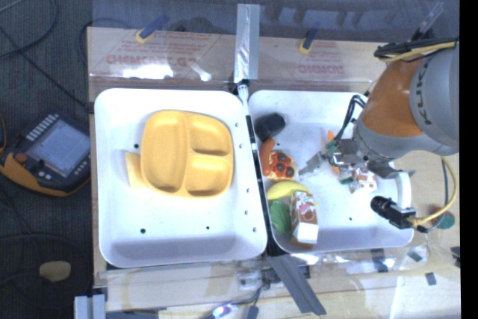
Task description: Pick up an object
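- End effector (345, 163) sits low inside the right bin (328, 235); I cannot tell its grasp state.
- Banana (287, 189), carton (304, 215) and black object (270, 124) lie at that bin's left side.
- Yellow tray (187, 152) rests in the left bin (119, 235).

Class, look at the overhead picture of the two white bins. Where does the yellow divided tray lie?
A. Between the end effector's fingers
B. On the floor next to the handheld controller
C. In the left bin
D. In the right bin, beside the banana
C: the yellow divided tray lies flat in the left bin, while the banana and other small items sit in the right bin.
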